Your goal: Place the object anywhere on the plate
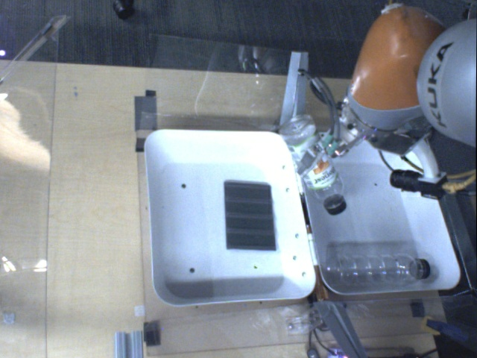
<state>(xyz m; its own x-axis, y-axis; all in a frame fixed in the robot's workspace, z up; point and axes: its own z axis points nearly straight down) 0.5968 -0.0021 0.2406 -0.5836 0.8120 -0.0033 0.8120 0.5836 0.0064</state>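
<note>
A dark ribbed rectangular plate (250, 215) lies flat in the middle of the left white bin (171, 200). My gripper (325, 155) hangs over the left edge of the right bin (417, 222), below the arm's orange band. A small clear bottle (323, 177) with an orange-and-white label and a black cap sits between its fingers, tilted with the cap pointing down and to the right. The bottle is to the right of the plate, just past the wall between the two bins.
A large clear plastic bottle (376, 267) with a dark cap lies on its side along the front of the right bin. A crumpled clear plastic item (298, 133) sits at that bin's back left corner. A black cable connector (414, 183) juts out right of the gripper.
</note>
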